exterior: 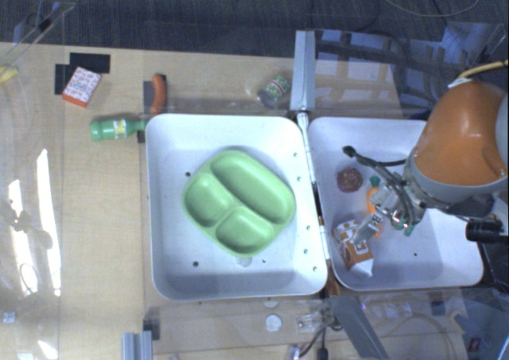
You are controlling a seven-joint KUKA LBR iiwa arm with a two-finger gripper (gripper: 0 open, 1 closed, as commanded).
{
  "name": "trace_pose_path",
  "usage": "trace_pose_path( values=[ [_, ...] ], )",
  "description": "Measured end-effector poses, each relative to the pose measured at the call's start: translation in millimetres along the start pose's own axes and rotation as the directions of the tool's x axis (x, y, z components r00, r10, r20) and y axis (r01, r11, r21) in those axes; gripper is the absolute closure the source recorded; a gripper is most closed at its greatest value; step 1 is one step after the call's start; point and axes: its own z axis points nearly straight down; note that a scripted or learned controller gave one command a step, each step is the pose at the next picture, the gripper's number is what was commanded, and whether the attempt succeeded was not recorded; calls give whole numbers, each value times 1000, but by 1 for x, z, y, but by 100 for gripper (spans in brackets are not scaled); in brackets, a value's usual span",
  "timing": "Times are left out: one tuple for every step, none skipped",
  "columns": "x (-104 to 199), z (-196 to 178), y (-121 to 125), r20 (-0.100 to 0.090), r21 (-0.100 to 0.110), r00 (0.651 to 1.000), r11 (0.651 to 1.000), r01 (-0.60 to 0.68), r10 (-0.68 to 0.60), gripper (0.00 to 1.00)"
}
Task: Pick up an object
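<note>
Camera view puts my hand (380, 219) low in the right bin (445, 271), just above the box (352, 244); I cannot tell its grip, and it may clip the box's edge and slip.

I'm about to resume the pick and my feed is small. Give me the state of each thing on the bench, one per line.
Green divided tray: lying flat in the left bin, compartments bare.
Small orange-and-white box: tilted in the right bin, under the gripper.
Round brown object: resting flat, right bin.
Green bottle: lying on its side, outside the bins.
Small carton: on the bench, outside the bins.
</note>
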Motion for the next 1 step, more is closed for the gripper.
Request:
trace_pose_path(
  values=[
    [-10, 94, -14, 10, -8, 992, 993, -122, 122, 0]
  ],
)
